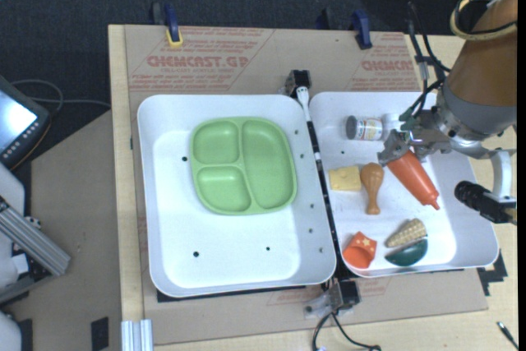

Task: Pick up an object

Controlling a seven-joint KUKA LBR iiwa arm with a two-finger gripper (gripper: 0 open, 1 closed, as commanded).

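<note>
Nearest my camera I see the small red-orange toy piece (359, 250) at the right white bin's (468, 255) front edge, beside a tan cone on a dark green base (408, 242). Behind them in that bin lie a brown drumstick (373, 186), a yellow cheese wedge (345, 178), an orange carrot (414, 180) and a small jar (366, 128) whose label I can't read. The gripper (403, 142) sits over the carrot's upper end; its state I cannot tell. Left of that bin, the other white bin (164, 242) holds a green divided plate (244, 165). The bench board (197, 57) behind reads "CHEMCAST".
</note>
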